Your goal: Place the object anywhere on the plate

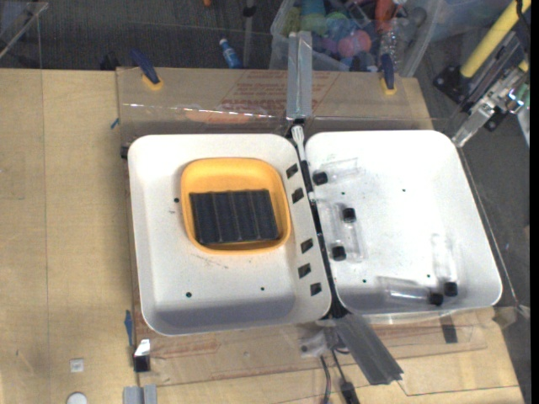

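Your arm (pixel 510 98) sits at the upper right edge of frame, mostly cut off by the border. Pale grey and metal parts w/ dark bits, slanting down-left. Gripper (pixel 463 133) end points toward frame centre, approx. level w/ the upper third. Too small and blurred for you to read more.

The pale wooden tabletop (pixel 59 183) carries two shallow white plastic bins side by side, the left bin (pixel 160 293) and the right bin (pixel 472 217) touching along their inner edges, set toward the tabletop's right side and near its front edge, on a clear taped-down sheet (pixel 210 99).
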Action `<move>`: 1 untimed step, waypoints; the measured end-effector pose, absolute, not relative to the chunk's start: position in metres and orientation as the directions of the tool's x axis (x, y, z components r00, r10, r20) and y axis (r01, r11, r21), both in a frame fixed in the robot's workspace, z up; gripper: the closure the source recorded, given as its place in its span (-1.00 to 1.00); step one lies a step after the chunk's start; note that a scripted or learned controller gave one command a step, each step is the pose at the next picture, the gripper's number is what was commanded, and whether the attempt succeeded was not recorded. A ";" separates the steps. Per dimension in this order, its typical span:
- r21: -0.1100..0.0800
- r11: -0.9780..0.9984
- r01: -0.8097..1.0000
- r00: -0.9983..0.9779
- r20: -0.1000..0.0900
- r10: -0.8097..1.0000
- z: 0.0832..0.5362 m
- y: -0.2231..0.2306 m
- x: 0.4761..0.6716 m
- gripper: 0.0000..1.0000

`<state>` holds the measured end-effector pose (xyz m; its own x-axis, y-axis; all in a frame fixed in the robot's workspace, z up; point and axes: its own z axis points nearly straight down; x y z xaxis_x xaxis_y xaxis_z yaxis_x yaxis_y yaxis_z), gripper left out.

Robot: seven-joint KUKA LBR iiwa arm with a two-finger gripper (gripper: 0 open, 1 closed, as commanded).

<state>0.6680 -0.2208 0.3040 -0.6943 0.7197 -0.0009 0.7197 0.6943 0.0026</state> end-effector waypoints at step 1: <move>0.003 0.806 0.591 -0.806 -0.002 0.591 0.275 -0.221 0.659 -1.00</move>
<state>0.6593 -0.2207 0.2754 -0.8064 0.5914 -0.0023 0.5914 0.8064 0.0026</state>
